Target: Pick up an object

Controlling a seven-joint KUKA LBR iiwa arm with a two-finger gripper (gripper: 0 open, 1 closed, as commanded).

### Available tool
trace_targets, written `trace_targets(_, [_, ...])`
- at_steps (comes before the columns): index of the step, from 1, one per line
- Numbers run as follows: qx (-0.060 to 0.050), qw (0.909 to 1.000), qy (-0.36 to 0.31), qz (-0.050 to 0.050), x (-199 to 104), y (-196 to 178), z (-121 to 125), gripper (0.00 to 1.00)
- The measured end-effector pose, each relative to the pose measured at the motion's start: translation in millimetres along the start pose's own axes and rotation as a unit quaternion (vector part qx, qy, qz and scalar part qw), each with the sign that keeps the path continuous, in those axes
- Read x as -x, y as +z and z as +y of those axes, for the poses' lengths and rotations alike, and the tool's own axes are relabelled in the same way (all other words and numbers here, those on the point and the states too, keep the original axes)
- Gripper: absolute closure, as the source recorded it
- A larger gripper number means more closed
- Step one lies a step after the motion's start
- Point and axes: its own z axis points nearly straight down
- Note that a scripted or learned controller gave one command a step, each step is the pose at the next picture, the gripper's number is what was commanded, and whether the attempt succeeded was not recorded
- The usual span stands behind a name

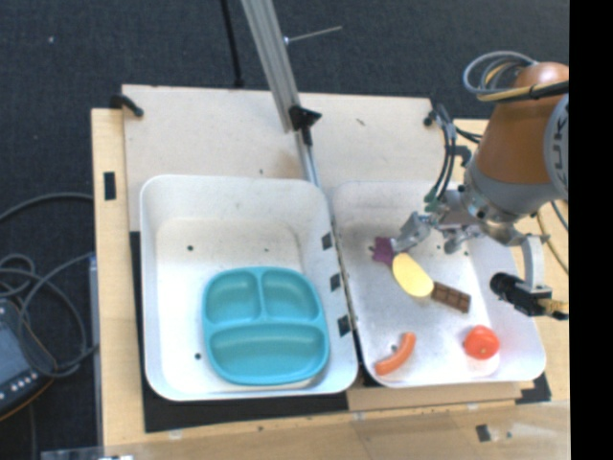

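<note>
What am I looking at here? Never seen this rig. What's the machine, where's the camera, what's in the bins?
One fixed camera looks down at a slant on a bench. The grey and orange machine at right is a robot arm; its gripper hangs over the right bin. That bin holds a purple piece, a yellow piece, a brown bar, an orange sausage-like piece and a red piece. The left bin holds a blue divided tray. I can't tell how the jaws stand; nothing shows held.
</note>
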Motion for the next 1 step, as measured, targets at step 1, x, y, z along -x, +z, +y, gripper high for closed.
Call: trace_targets(1, [0.0,1.0,0.001,0.0,0.2,0.0,0.0,0.0])
